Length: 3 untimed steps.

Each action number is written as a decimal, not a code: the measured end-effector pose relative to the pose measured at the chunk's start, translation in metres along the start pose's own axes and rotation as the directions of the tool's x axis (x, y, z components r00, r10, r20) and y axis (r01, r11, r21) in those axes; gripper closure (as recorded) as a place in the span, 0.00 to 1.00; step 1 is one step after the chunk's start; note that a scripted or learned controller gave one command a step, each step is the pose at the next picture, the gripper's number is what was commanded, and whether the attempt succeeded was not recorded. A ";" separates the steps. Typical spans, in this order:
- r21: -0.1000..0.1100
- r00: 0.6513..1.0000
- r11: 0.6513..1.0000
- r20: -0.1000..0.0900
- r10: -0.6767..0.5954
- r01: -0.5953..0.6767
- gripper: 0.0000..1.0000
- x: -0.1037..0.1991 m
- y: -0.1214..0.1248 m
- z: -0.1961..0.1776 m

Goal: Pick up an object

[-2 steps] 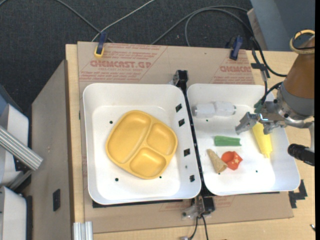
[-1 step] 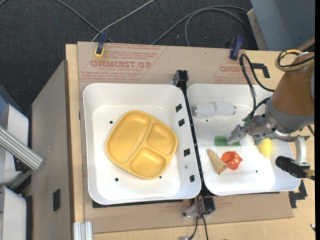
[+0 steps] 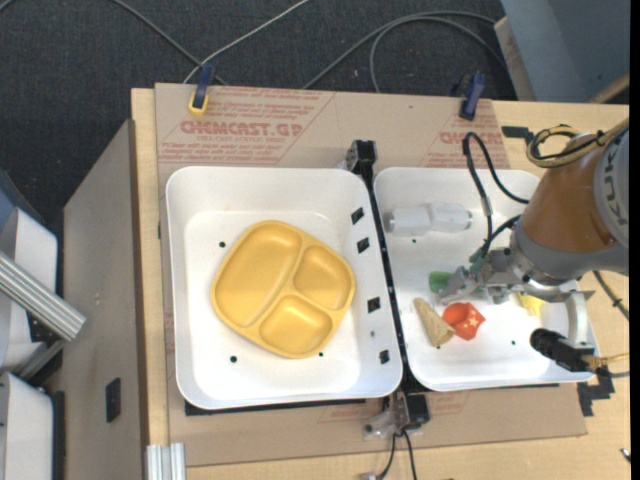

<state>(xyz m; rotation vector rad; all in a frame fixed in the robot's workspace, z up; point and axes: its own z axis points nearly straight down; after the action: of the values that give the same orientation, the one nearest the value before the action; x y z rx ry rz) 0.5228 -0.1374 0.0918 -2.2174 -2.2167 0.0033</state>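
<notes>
1. A yellow divided tray (image 3: 284,288) is seen lying in the left bin (image 3: 190,368), with three compartments and set at a slant.
2. In the right bin (image 3: 480,376) several small things are gathered: a white bottle-like object (image 3: 430,218) lying on its side near the far wall, a green piece (image 3: 440,281), a tan wedge (image 3: 433,322) and a red object (image 3: 463,319).
3. The tan wedge is found just beside the red object, on its left, the two touching or nearly so.
4. The gripper (image 3: 478,280) is lowered into the right bin, with the arm's orange band (image 3: 562,208) above it.
5. The red object lies just below the gripper in the view; the green piece lies just beside it on the left.
6. Whether anything is gripped cannot be told, the tip being hidden by the wrist.
</notes>
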 end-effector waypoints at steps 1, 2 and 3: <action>-0.006 1.000 1.000 0.001 0.000 0.000 1.00 0.000 0.001 -0.014; -0.011 1.000 1.000 0.004 -0.002 0.002 1.00 0.008 0.001 -0.060; -0.013 1.000 1.000 0.004 -0.003 0.003 1.00 0.017 0.008 -0.112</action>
<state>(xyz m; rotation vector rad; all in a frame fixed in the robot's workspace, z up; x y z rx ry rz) 0.5317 -0.1203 0.2042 -2.2221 -2.2283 -0.0067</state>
